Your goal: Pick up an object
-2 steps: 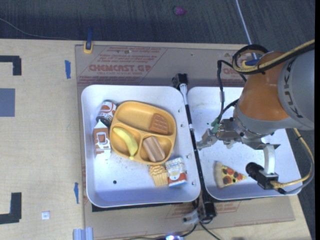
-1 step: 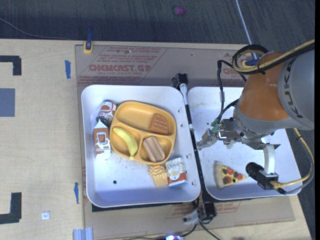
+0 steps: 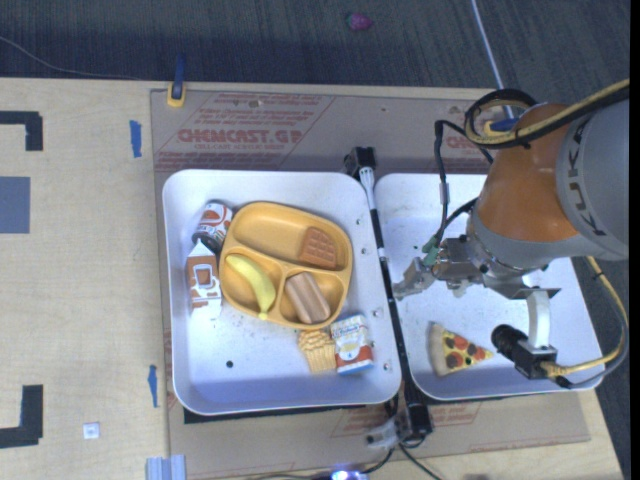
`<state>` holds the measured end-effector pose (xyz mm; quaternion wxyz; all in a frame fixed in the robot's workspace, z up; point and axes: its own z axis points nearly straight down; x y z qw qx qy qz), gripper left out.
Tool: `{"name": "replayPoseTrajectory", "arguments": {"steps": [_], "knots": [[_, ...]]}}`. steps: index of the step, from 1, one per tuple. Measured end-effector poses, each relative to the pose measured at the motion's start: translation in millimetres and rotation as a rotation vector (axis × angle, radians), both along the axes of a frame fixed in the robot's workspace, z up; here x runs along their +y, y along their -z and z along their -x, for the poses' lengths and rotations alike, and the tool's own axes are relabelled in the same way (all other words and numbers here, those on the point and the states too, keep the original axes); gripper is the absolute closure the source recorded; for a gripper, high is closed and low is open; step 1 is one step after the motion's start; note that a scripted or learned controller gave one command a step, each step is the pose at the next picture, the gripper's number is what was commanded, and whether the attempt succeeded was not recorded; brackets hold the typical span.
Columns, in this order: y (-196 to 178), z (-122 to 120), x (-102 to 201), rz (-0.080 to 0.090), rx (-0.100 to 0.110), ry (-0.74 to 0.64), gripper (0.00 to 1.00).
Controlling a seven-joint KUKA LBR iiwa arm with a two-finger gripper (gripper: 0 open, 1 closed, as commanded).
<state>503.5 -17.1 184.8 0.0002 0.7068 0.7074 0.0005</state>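
You saw the left bin (image 3: 180, 298) holding a yellow plate (image 3: 262, 226) with banana (image 3: 252, 283). The right bin (image 3: 420, 198) held a pizza slice (image 3: 455, 349), just below the gripper (image 3: 412, 283). Its claw state I cannot tell.

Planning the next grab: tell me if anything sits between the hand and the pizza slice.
Nothing visible does. The hand hangs over the right bin, and the pizza slice lies apart on that bin's bare floor, toward the near edge.

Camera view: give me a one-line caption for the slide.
KUKA arm over the right bin beside a pizza slice; left bin holds a yellow divided plate of toy food.
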Motion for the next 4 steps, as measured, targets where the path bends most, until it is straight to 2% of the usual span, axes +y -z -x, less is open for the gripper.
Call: {"name": "replayPoseTrajectory", "arguments": {"steps": [4], "knots": [[0.0,0.0,0.0,0.0,0.0,0.0,0.0]]}}
